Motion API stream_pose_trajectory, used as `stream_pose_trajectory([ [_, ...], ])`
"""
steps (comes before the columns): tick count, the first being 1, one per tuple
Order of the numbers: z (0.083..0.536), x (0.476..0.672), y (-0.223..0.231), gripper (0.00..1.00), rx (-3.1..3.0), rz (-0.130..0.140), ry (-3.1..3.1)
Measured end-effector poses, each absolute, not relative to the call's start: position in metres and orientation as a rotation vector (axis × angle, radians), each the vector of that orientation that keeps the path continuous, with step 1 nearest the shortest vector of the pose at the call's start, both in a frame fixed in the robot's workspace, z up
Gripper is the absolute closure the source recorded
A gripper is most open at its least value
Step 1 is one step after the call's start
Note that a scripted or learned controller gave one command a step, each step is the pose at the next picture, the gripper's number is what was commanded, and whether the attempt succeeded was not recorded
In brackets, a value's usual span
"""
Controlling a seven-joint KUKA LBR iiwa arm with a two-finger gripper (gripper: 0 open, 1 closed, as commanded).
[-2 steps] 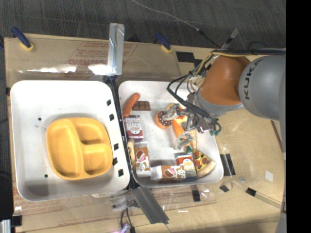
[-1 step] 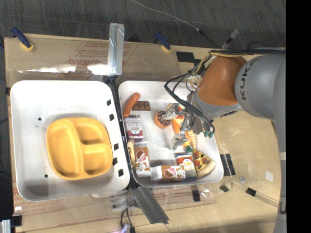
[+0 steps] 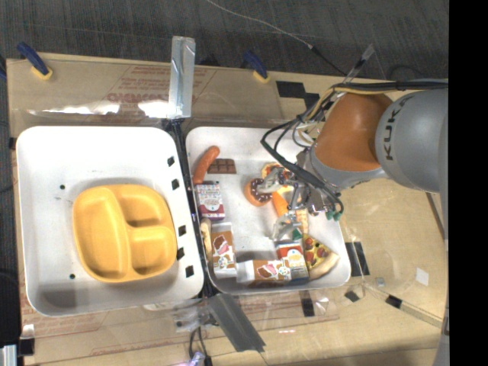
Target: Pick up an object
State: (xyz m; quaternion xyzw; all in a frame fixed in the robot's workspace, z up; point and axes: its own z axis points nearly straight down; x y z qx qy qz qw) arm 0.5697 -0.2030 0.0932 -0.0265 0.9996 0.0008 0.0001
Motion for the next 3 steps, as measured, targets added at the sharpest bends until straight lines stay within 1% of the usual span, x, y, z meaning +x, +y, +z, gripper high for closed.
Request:
stream_pose_trajectory([
  [1,0.093,0.56,-0.192,0.0,0.179,0.001,3.135],
  [2,0.093,0.546,-0.17,0.0,0.154,0.0,3.136],
  [3,0.093,0.525,-0.181,0.0,-0.032,0.0,3.138],
])
